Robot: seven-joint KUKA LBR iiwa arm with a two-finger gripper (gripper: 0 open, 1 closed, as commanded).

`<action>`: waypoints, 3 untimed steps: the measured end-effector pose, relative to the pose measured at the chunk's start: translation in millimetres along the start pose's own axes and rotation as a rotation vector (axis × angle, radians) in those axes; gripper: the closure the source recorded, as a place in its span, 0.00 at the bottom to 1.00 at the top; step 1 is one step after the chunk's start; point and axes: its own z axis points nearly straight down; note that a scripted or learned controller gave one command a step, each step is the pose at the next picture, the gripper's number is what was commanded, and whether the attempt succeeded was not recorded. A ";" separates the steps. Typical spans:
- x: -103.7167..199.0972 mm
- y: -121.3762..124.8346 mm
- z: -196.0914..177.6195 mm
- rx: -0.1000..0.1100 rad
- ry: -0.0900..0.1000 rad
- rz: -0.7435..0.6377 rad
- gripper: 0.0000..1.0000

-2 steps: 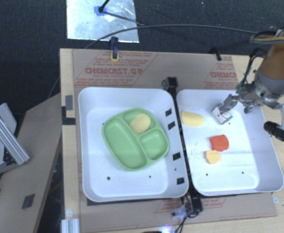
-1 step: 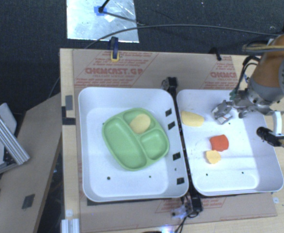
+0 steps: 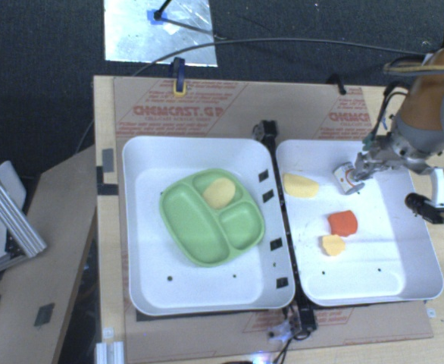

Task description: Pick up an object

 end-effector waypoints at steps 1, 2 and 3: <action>-2.7 12.3 -56.4 -0.003 -0.001 -0.002 1.00; 6.8 14.5 -116.3 -0.003 0.000 -0.004 1.00; 6.8 15.6 -129.8 0.001 0.001 -0.004 1.00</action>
